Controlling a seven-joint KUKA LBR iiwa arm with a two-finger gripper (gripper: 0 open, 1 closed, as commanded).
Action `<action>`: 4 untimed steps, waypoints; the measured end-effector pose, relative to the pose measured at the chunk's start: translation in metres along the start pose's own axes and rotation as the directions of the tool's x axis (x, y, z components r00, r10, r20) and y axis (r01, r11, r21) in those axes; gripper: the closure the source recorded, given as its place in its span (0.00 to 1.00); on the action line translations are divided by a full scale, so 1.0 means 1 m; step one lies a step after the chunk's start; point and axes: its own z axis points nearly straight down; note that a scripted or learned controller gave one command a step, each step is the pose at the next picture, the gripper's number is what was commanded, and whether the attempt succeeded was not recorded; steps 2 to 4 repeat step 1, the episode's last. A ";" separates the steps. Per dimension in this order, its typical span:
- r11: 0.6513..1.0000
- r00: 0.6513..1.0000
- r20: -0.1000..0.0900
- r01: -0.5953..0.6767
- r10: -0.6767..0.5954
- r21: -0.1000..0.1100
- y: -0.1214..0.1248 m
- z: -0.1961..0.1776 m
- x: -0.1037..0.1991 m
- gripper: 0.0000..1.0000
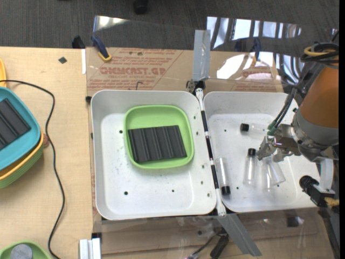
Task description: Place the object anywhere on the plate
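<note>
Clear tubes (pixel 250 166) in the right bin (pixel 237 198) look light, slick, prob. fragile, so grab mid-body w/ the claw (pixel 271 151), whose state I can't tell.

The scene is brightly and evenly lit from overhead, with only soft, short shadows under the rims of the two white bins (pixel 102 161). Strong glare falls on the clear sheet (pixel 253 42) standing behind the right bin, where pale reflections wash out what lies beyond. The white bin floors sit close to overexposed. The clear tubes (pixel 259 171) in the right bin are hard to separate, perhaps three. Focus holds fairly sharp across the wooden surface (pixel 48 198); the arm (pixel 321 107) looks slightly soft.
</note>
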 end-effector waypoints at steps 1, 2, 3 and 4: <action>1.000 1.000 0.000 0.000 0.000 0.000 0.000 0.000 0.000 0.00; 1.000 1.000 0.000 0.000 0.000 0.000 0.000 0.000 0.000 0.00; 1.000 1.000 0.000 0.000 0.000 0.000 0.000 0.000 0.000 0.00; 1.000 1.000 0.000 0.000 0.000 0.000 0.000 0.000 0.000 0.00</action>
